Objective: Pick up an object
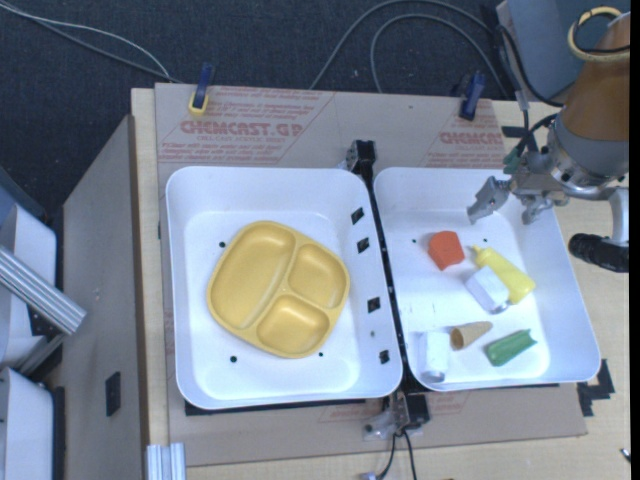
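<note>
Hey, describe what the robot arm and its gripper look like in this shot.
The arm is grey with an orange band above the wrist, ending in a metallic silver collar. Its gripper is small, grey metal, with two angular fingers. A black cable loop and a yellowish ring sit near the arm's upper part.

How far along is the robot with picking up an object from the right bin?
Nothing looks done yet: the orange block, yellow plastic bottle, small white box, tan cone, green plastic piece and white cylinder all lie on the floor of the right white bin. In hand: the end effector hangs over the bin's far part, carrying nothing visible. Left: choosing an object, descending, gripping and lifting.
</note>
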Robot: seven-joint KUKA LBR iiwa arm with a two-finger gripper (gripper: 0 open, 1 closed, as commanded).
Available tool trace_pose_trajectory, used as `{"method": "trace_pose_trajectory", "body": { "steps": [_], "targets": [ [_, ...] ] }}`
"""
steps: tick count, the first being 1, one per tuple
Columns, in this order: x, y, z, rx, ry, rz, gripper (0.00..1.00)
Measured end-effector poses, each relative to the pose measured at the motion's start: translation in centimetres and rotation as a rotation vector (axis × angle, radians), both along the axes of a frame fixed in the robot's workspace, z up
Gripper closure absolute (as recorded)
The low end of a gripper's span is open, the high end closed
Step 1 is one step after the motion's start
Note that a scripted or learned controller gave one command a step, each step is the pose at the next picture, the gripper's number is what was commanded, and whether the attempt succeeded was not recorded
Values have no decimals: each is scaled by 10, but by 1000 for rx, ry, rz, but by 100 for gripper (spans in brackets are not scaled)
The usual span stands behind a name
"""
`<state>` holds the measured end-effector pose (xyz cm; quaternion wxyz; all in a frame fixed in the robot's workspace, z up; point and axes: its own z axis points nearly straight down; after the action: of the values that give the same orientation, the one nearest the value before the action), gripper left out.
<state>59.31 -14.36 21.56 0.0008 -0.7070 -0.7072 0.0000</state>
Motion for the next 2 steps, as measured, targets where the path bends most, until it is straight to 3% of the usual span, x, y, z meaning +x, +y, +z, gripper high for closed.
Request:
{"method": "trace_pose_trajectory", "body": {
  "steps": [1,2],
  "targets": [
    [1,0,11,0,-3,1,100],
    [-59,46,88,0,-5,4,100]
  ]
}}
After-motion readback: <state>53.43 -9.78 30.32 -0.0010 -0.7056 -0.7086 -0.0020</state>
